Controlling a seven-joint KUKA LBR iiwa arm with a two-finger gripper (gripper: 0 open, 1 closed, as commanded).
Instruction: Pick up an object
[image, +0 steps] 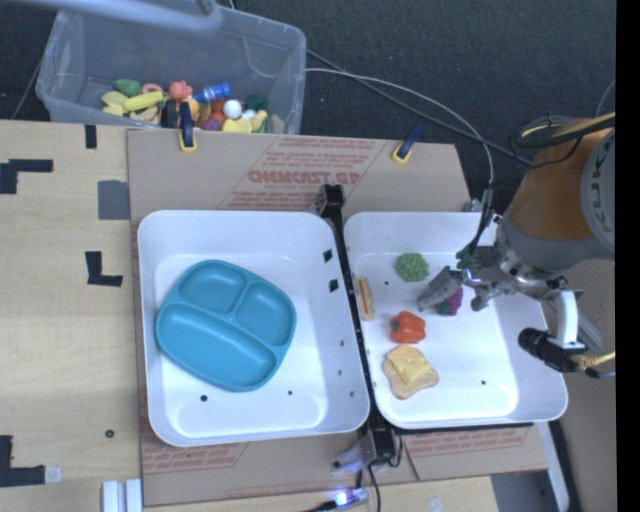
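From the one camera above the tabletop (60, 300): the grey arm with its orange band (555, 195) reaches in from the right, and the tool (447, 293) is low over the right bin (500, 400), its wrist over that bin's right half. A small purple object (452, 301) sits right at the fingertips; whether it is pinched between them or merely lying under them, I cannot tell, and the spread of the fingers is too blurred to call. Just up and to the left of the tool, a green broccoli piece (411, 266). Just down and left of it, a red pepper (407, 326), and below that a yellow bread-like piece (410, 370). Further left, against the bin's wall, a small hot-dog toy (365, 297). Well left of the tool, in the left bin (170, 400), lies a blue divided plate (226, 322). Far up and left, beyond the cardboard, a clear tub (270, 60) of mixed coloured toys.
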